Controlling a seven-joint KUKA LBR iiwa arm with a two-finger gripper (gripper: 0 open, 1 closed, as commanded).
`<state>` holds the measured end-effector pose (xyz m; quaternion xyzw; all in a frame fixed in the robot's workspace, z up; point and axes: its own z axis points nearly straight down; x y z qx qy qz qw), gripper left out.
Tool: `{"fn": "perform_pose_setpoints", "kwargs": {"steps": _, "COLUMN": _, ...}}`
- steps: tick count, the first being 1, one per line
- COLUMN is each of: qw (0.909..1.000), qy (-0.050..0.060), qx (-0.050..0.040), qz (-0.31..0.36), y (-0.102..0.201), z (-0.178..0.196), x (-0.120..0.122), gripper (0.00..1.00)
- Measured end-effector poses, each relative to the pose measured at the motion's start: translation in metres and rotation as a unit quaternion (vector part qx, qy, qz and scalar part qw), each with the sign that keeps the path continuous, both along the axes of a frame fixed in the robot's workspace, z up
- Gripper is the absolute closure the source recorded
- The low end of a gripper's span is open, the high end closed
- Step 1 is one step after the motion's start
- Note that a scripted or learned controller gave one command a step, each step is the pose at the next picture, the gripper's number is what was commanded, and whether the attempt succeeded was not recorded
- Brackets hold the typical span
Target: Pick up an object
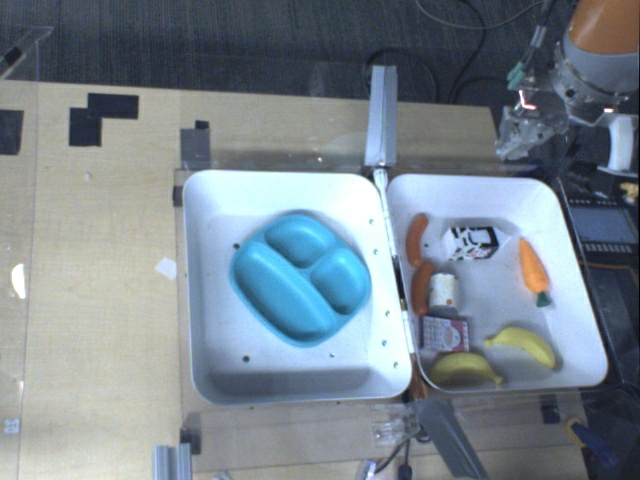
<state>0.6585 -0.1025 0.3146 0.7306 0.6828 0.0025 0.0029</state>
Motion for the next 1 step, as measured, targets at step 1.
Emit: {"fn": "perform_pose_setpoints", "kwargs": {"steps": 1, "qw": 1.0000, "qy": -0.003, "qx": -0.0010, "qz": 0.003, "y": 0.0012, "z": 0.0126, "x": 0.0015, "gripper": 1.00}}
